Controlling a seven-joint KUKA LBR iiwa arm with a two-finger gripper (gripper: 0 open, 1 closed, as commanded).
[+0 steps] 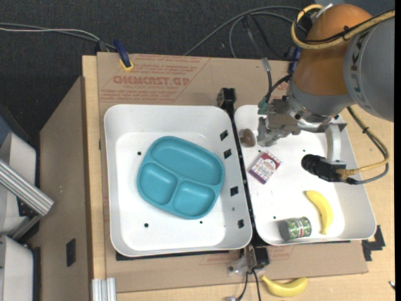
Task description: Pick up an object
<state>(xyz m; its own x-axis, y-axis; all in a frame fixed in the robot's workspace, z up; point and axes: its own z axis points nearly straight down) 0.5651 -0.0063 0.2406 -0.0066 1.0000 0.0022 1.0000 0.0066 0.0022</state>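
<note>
Two shallow white bins sit side by side on the bench (69, 168), a brown board with red lettering along its far edge. Both are smooth, with low walls and rounded corners.

In the left bin (119, 187): one teal plastic plate (180, 177), a glossy rounded oblong moulded into three compartments. It lies flat and skewed near the middle.

In the right bin (357, 218): four loose things, any of them there for picking.
- One brown rounded lump (248, 137), small, close to the left wall at the far end.
- One flat purple-and-white packet (264, 167), crinkled and tilted, near the lump on its near side.
- One yellow banana (321, 210), curved, towards the near right.
- One metal can (295, 228) with a green label, on its side by the near wall, just beside the banana's tip.

A second yellow banana (285, 286) lies outside the bins at the bench's near edge. That makes two bananas and one of everything else.

The grey arm (326, 49) comes in from the right. Its two-finger gripper (270, 133) is over the far left part of the right bin, just beside the lump and just beyond the packet. Jaws: I cannot tell whether they are clenched or released.
</note>
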